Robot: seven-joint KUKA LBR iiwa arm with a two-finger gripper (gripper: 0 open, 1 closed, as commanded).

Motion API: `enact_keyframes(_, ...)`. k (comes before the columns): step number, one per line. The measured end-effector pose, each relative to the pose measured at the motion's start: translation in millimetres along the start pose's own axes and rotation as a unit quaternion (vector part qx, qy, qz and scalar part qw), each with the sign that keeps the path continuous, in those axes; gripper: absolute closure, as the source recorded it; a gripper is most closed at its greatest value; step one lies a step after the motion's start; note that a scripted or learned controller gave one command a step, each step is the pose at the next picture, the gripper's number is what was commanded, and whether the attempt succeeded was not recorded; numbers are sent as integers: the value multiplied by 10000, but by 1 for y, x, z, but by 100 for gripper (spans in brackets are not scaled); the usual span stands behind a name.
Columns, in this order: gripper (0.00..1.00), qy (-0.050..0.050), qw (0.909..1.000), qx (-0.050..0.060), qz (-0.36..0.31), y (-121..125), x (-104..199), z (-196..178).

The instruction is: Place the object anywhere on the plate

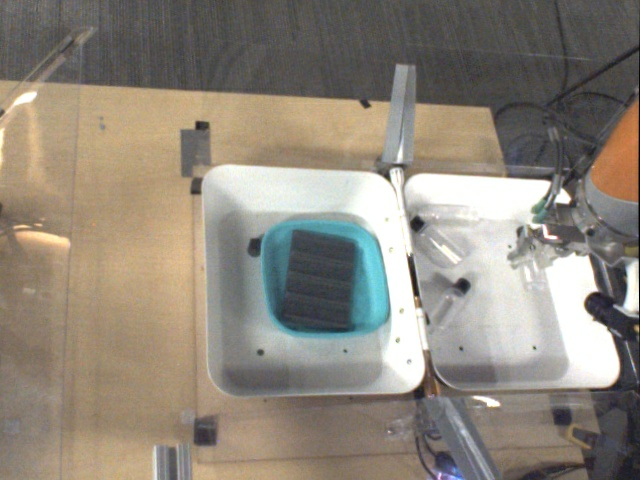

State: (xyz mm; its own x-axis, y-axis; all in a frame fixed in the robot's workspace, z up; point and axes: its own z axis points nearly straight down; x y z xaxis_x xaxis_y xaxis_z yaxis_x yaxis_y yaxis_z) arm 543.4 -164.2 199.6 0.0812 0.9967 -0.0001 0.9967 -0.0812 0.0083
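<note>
The dark ridged block (318,279) already lies on the blue plate (372,298) in the left bin (225,268). My gripper (530,253) hovers over the right bin (590,363) (whether it grips anything, I cannot tell). Reaching back in could knock the block off.

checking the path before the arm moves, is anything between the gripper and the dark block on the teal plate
The dark block lies on the teal plate in the left bin; the gripper hangs over the right bin. Between them lie clear pieces with black caps and the bins' adjoining walls.

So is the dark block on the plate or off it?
On. The block lies flat inside the blue plate, in the left bin.
</note>
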Motion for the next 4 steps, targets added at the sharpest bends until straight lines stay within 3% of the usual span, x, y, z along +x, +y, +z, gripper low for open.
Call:
enact_keyframes(1, 100, 2, 9985, 27, -540, -49, 42, 18)
enact_keyframes(2, 100, 8, 9914, 17, -1305, -66, 141, 14)
enact_keyframes(3, 0, 8, 9915, 16, -1302, -66, 141, 14)
enact_keyframes(4, 0, 11, 9929, 12, -1186, -72, 211, 14)
